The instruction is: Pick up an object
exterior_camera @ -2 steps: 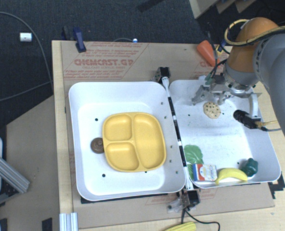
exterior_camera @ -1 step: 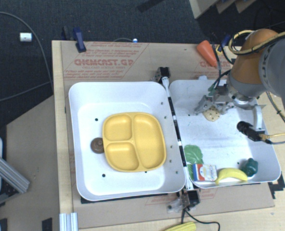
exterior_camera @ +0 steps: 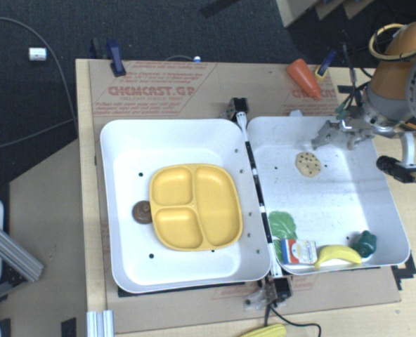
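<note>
Where the left bin [exterior_camera: 117, 188] sits on the bench [exterior_camera: 88, 118], a yellow plate [exterior_camera: 195, 206] with three compartments lies at its centre, tilted a little clockwise. At the plate's 9 o'clock a brown disc [exterior_camera: 142, 212] pokes out, touching or tucked just under the rim — which of the two I cannot tell. Black clips [exterior_camera: 237, 107] hold the seam between the bins at 12 o'clock and at 6 o'clock.

The right bin [exterior_camera: 377, 209] carries several small things. A speckled cookie [exterior_camera: 308, 163] lies flat on the floor toward 11 o'clock, apart from all the rest. Along the near edge, from 7 to 5 o'clock, sit a green leaf [exterior_camera: 282, 224], a small carton [exterior_camera: 297, 251] with red and blue print just below it, a banana [exterior_camera: 338, 256] touching the carton's right side, and a dark green piece [exterior_camera: 365, 243] just beside the banana's right end.

Over the bin's far edge, at about 1 o'clock, hangs the pincer [exterior_camera: 339, 135] — its metal fingers spread apart with nothing between them, pointing down near the bin's rim. The cookie lies near it, at the pincer's 7 o'clock, not touching. The arm [exterior_camera: 398, 69] rises behind toward 2 o'clock. An orange bottle [exterior_camera: 304, 79] lies on the bench beyond the bin at 12 o'clock.
</note>
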